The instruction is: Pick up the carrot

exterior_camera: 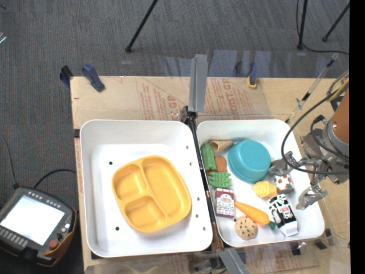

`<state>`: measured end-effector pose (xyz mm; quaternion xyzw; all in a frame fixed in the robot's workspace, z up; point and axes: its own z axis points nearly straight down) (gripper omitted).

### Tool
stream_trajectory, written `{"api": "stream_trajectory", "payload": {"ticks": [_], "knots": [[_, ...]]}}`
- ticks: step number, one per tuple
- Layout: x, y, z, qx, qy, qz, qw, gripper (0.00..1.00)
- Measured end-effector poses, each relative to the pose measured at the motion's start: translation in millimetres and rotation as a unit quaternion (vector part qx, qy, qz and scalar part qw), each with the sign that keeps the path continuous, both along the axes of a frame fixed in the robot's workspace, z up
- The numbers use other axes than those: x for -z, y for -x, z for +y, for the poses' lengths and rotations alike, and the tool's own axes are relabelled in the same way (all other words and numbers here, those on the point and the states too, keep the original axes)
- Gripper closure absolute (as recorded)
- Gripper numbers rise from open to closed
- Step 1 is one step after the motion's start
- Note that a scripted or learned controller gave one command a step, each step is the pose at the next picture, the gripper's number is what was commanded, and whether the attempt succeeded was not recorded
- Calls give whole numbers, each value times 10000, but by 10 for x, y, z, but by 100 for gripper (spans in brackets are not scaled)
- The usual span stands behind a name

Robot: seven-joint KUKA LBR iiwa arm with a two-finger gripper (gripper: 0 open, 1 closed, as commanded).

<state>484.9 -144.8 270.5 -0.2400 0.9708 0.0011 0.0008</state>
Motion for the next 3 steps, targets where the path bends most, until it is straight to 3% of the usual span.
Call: {"api": "stream_trajectory", "payload": {"ticks": [1, 3], "knots": [[1859, 7, 201, -551, -13, 32, 9985, 0], [1787, 3, 300, -1138, 105, -38, 9934, 0]]}}
